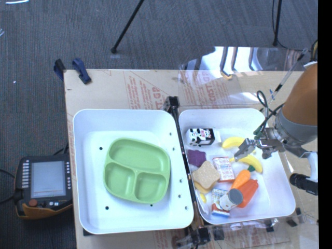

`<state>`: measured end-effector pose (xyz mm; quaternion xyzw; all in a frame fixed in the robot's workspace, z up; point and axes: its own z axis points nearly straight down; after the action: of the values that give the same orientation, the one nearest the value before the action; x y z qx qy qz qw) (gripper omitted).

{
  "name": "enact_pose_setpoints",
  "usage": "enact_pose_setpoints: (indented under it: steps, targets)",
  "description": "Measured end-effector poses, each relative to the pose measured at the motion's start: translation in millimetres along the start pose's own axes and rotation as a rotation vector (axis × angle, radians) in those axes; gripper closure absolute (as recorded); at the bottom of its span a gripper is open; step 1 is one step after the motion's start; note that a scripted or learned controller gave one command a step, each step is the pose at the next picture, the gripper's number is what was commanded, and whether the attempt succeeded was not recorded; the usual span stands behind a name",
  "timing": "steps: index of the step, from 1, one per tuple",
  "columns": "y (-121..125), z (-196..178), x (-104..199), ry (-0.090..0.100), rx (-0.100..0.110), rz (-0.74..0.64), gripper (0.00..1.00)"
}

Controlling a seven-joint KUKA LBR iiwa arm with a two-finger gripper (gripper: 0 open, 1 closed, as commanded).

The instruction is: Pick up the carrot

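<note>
The carrot (240,179) is a short orange piece lying in the right bin (275,201), near its middle front, beside a red-orange bottle-like item (249,192) with a grey cap. My gripper (254,149) hangs over the bin's right middle, up and to the right of the carrot and apart from it. Its fingers (243,150) look spread open with nothing between them. A yellow banana (252,163) lies between the gripper and the carrot.
The right bin also holds a second banana (232,142), a black-and-white carton (201,135), a purple piece (196,156), a bread slice (206,175) and a red-white packet (224,168). In the left bin (88,134) sits a green divided plate (137,170).
</note>
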<state>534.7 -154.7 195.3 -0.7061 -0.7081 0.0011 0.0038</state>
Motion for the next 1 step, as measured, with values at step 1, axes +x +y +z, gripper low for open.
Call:
enact_pose_setpoints:
  steps: [1]
  targets:
    - [-42.5, 110.6, -28.2, 0.001, 0.003, 0.177, 0.0]
